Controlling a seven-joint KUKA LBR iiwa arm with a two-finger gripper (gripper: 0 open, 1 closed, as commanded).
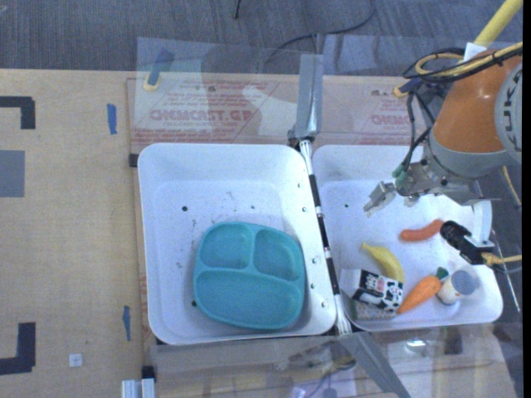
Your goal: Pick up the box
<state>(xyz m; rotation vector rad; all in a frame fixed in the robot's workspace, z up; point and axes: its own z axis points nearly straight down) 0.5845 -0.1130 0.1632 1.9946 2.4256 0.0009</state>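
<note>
The box (378, 289) is a small black-and-white carton lying at the front left of the right bin (348, 168). My gripper (392, 191) hangs over the back half of that bin, well behind the box and apart from it. Nothing shows in its grasp. A yellow banana (384, 259) lies between the gripper and the box, just behind the box.
An orange carrot (421, 291) lies right of the box, with a small grey-capped cup (459, 285) beyond it. Another orange piece (421, 231) lies mid-right. The left bin (166, 181) holds a teal divided plate (249, 276). A metal divider (309, 106) runs between the bins.
</note>
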